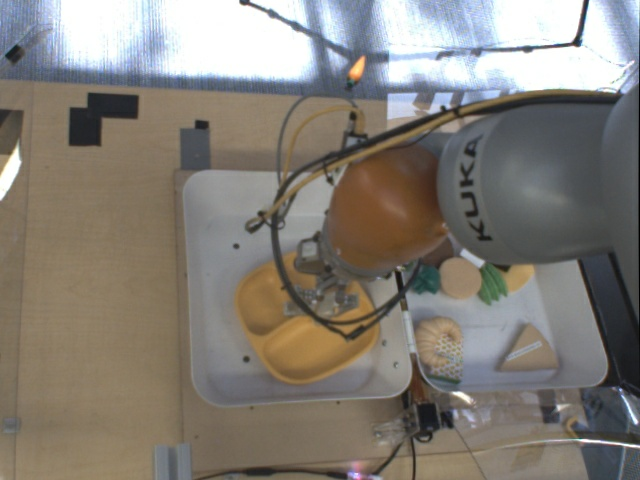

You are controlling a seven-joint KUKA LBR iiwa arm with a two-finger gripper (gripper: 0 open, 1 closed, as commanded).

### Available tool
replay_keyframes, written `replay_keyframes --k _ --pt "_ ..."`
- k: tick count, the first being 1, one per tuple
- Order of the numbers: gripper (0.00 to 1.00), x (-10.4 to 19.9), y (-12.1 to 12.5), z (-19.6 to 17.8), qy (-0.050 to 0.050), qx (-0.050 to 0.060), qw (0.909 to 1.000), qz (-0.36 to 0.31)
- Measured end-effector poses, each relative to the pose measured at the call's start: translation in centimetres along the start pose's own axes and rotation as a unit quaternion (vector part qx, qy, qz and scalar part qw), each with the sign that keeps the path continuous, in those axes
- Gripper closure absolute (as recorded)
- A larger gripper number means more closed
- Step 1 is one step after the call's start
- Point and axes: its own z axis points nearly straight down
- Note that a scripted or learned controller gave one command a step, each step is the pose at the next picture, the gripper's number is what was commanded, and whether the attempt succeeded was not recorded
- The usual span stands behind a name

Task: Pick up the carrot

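In the right bin (585, 368), close under the arm, lies a pale orange round piece (461, 278) with green leafy bits (493, 285) on either side; this looks like the carrot, partly hidden by the arm. My gripper (325, 296) hangs from the orange wrist band (385, 213) over the left bin (215, 268). It is low above a yellow divided dish (262, 303), well to the left of the carrot. The wrist and cables hide much of the gripper.
The right bin also holds a round waffle-patterned piece (440, 346), a tan wedge (527, 350) and a yellow bit (520, 276) beside the green leaves. The big grey arm (540, 173) covers that bin's far half. Cables loop around the wrist.
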Motion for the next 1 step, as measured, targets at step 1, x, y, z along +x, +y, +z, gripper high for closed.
replay_keyframes --k 1 --pt "0.00 1.07 0.28 0.69 0.010 -0.007 0.9999 0.001"
